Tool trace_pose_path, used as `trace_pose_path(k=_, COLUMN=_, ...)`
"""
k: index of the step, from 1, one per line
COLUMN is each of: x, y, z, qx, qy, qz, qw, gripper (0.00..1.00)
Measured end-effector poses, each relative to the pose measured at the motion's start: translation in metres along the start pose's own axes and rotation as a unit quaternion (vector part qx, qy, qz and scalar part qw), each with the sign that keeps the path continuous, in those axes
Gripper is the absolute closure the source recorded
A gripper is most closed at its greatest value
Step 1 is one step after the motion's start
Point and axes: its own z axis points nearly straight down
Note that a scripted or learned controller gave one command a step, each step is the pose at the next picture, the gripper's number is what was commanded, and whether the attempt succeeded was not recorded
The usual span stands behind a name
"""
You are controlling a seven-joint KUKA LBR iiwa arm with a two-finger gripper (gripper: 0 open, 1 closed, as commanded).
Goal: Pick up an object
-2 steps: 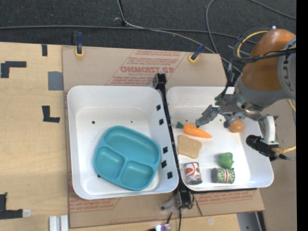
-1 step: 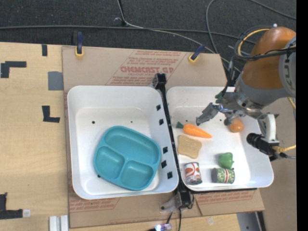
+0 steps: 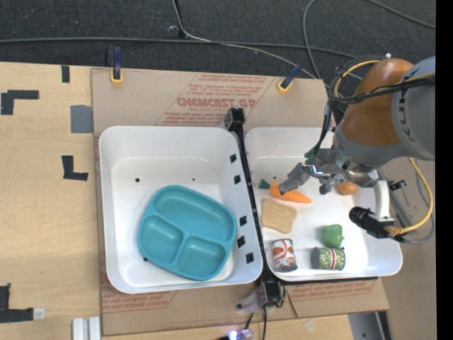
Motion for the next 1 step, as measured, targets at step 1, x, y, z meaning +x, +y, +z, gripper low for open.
trace_pose_path(k=1, x=0.0068, y=0.0073, z=0.0573, qx=0.000, qy=0.000, qz=0.000, qw=1.0000, gripper=0.00)
